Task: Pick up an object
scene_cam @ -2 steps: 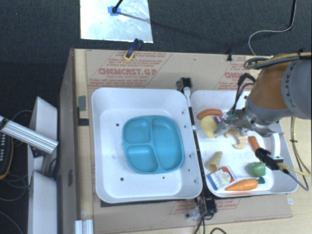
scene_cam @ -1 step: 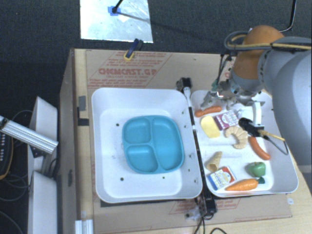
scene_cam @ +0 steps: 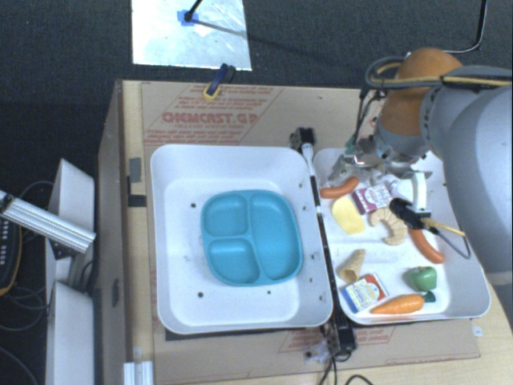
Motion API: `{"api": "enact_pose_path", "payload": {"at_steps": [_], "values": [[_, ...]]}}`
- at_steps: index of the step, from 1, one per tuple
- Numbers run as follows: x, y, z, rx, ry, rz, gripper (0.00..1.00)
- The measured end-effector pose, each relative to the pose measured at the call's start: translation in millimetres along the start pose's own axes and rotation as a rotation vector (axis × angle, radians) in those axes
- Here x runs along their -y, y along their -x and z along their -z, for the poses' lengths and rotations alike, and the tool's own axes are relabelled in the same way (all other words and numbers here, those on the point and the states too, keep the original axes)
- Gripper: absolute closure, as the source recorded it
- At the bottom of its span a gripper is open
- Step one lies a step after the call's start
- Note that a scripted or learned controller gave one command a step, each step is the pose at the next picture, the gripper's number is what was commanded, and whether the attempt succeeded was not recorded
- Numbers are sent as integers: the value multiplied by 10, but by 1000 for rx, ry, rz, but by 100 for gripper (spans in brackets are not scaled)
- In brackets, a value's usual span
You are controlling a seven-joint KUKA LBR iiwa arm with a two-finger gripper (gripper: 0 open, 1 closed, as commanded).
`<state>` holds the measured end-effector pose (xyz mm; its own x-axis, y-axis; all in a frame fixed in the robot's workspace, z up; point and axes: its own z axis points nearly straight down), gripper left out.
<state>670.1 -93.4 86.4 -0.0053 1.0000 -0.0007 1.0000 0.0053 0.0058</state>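
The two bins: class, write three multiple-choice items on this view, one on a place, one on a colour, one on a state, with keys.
1. Where does the blue tray lie?
A. in the left bin
B. in the right bin
C. on the cardboard behind the bins

2. What colour is the carrot at the right bin's near edge?
A. purple
B. orange
C. white

3. How does the tray stand?
A. flat, compartments up
B. flipped upside down
C. leaning on the bin wall

Key: 1 A, the tray sits mid-floor of the left bin. 2 B, the carrot is orange beside the green pepper. 3 A, its three compartments face the camera.
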Motion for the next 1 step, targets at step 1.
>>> {"api": "enact_pose_path", "payload": {"at_steps": [1], "values": [[356,36,-14,0,-4,-4,0]]}}
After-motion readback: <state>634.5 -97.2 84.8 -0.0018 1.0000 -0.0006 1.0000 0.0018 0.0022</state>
